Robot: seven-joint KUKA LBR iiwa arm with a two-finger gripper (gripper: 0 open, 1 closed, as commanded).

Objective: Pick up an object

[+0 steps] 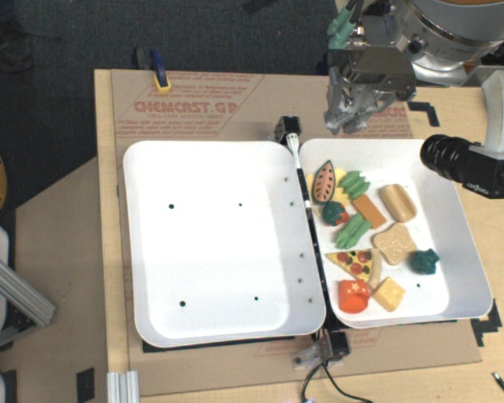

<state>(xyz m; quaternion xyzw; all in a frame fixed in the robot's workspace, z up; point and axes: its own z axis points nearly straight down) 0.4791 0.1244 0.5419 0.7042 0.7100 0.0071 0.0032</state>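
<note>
Light, rigid, slick toy bread slice point(393, 243) (likely plastic); best pinched across flat sides. Claw point(349, 116) state: cannot tell.

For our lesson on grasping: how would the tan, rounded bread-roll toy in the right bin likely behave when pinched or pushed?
The tan, rounded bread-roll toy looks like moulded plastic, so probably stiff and light. Its curved, smooth sides suggest it may roll or slip from the gripper.

Even, bright overhead light fills the scene. The two white bins point(218, 309) glare nearly to blank white, with soft, short shadows under their near rims. The dark floor point(59, 23) at far left stays dim. The focus is slightly soft overall, and the arm point(454, 15) at far right looks blurred.
</note>
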